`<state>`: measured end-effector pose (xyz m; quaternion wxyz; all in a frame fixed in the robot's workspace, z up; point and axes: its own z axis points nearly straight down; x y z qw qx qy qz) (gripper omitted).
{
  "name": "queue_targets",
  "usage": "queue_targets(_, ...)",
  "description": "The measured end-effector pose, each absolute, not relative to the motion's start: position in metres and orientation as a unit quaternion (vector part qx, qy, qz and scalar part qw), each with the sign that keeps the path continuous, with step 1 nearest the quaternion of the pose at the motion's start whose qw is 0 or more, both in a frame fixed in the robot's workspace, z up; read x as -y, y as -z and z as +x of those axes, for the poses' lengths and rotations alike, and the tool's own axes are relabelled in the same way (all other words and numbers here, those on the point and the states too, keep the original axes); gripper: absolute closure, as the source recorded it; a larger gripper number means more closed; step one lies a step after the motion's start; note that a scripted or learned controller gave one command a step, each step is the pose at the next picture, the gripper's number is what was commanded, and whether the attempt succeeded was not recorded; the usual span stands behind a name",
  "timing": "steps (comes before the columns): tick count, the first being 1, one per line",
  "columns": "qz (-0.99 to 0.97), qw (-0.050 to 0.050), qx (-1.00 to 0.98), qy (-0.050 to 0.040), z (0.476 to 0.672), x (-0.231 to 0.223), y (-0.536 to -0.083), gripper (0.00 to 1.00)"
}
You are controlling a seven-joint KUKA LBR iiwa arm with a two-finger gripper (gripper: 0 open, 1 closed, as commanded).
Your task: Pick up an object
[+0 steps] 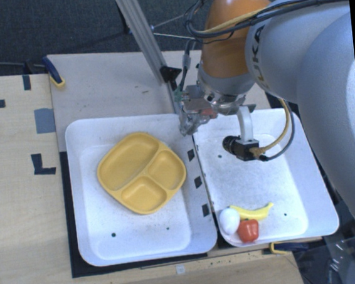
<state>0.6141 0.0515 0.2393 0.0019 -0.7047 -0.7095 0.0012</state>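
Three small things sit huddled in the near left corner of the right bin (299,220): a white egg (228,220), a red pepper (249,229) just beside it and touching, and a yellow banana (254,211) lying across behind both, its tip pointing toward the right. These are the objects on offer for picking, and none of them is in the claw. The rest of the right bin's floor is bare white with faint speckling. The left bin (90,242) lies alongside, its inner wall meeting the right bin's wall along a seam marked by a few dark squares. In the middle of the left bin rests a yellow divided plate (141,172) with three compartments, turned at an angle, lying flat. Farther back, the claw (189,123) hangs over the far end of the seam between the two bins, well apart from the egg, pepper and banana. It is a small metal cluster under the wrist, and I cannot tell how it is set. A black cylinder (241,147) on a grey bracket hangs just beside it over the right bin, with a yellowish hose looping out to the right. Above these sits the orange band (231,25) of the grey arm (321,66), which comes in from the right. A slanted metal pole (144,37) rises behind the bins from the tan surface (18,186).
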Motion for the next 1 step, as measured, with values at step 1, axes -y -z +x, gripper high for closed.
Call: queue_targets(1, -0.705, 0.002, 0.709, -0.0013, 0.5998, -0.0975, -0.2261, 1.0)
